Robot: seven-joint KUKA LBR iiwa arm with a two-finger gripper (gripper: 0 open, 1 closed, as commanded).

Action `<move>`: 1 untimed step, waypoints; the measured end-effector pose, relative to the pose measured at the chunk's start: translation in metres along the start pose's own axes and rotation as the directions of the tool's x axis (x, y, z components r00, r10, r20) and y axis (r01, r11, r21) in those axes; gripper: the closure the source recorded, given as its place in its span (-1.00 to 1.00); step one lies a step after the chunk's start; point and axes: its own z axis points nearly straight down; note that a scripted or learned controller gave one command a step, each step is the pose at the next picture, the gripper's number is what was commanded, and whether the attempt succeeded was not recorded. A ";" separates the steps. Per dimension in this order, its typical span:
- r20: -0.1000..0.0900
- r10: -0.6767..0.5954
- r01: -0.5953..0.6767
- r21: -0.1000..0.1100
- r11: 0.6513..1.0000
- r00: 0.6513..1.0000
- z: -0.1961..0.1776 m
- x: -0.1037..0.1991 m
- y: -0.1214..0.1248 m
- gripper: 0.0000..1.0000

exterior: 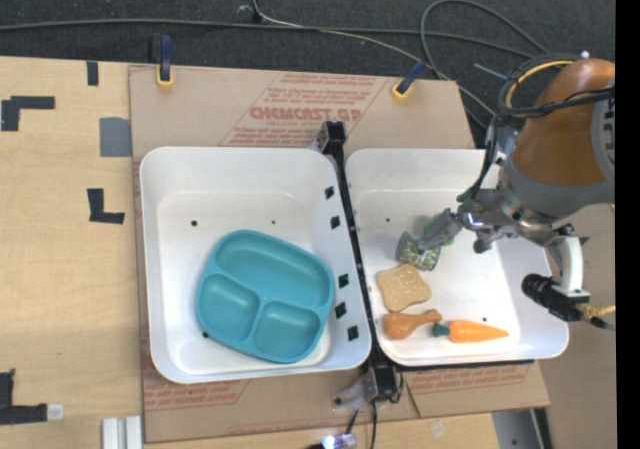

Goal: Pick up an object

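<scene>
1. Camera view, bench layout: two shallow white bins sit side by side on a cardboard sheet (300, 107) in the centre of the frame. The left bin (160, 187) and the right bin (380, 167) meet along a dark divider running from upper centre to lower centre.
2. Left bin contents: a teal divided plate (264, 295) lies flat in the lower middle of the bin, its three compartments facing up.
3. Right bin contents: four items lie in the lower left part of the bin.
   - A green patterned item (418, 253) lies nearest the bin's centre.
   - A toy bread slice (403, 286) lies just below it.
   - A toy chicken drumstick (410, 323) lies below the bread, near the bin's front wall.
   - A toy carrot (472, 331) lies just right of the drumstick, pointing toward the right of the frame.
4. Arm: the arm (560, 137) enters from the right edge of the frame, its orange band at the upper right.
5. Gripper: the gripper (436, 233) reaches down and left over the right bin, its tip at the upper edge of the green patterned item. Finger state cannot be determined, and contact with the item cannot be confirmed.
</scene>
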 end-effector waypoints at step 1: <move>-0.001 -0.001 0.001 0.003 1.000 1.000 0.059 0.011 0.000 -1.00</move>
